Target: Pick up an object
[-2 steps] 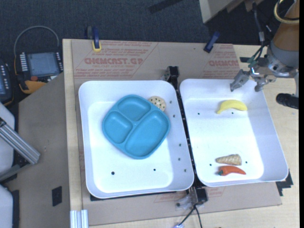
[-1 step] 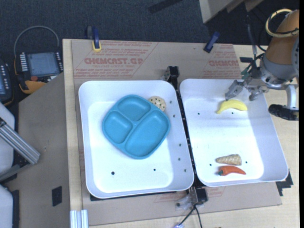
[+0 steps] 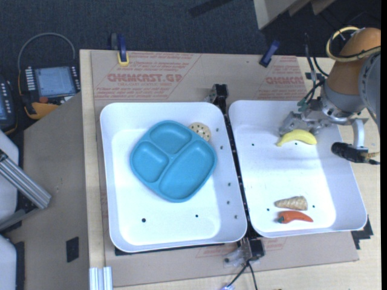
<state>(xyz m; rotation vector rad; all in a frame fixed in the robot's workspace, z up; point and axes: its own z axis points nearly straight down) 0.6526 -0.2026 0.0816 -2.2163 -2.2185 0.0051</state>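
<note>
The arm [image 3: 357,71] is round and grey with a fat orange band on it. A yellow cable loops over the top, and black cables hang beside it. Its gripper [image 3: 299,121] is small, grey metal.

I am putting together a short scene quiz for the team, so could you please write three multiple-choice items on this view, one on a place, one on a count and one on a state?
1. Where does the banana lie?
A. in the right bin, near its far edge
B. on the blue plate
C. on the cardboard outside the bins

2. How many things lie in the right bin?
A. one
B. three
C. five

3. How does the blue divided plate sit?
A. upside down
B. standing on its edge
C. flat, compartments facing up

Answers: 1 A, the banana lies just under the hand in the right bin. 2 B, banana, beige cone-shaped piece and red pepper. 3 C, its three compartments show from above in the left bin.
</note>
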